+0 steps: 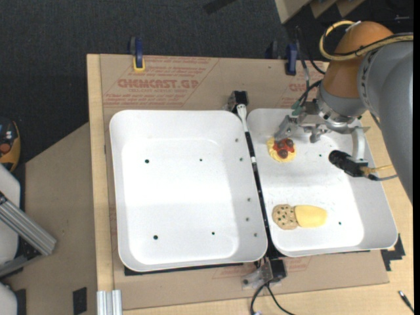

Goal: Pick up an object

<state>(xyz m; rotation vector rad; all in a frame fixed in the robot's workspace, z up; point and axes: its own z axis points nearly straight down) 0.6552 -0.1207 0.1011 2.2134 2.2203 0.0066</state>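
Reaching from the right, claw (286, 136) low over yellow-red toy (281, 149), apparently touching; grip unclear.

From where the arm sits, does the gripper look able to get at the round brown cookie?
Probably yes. The round brown cookie lies uncovered in the right white bin, touching only a yellow lump; the gripper is over the same bin.

The brown board (197, 77) reads "CHEMCAST GP".

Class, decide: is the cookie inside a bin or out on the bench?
Inside. The cookie lies on the right bin's floor, beside a yellow toy.
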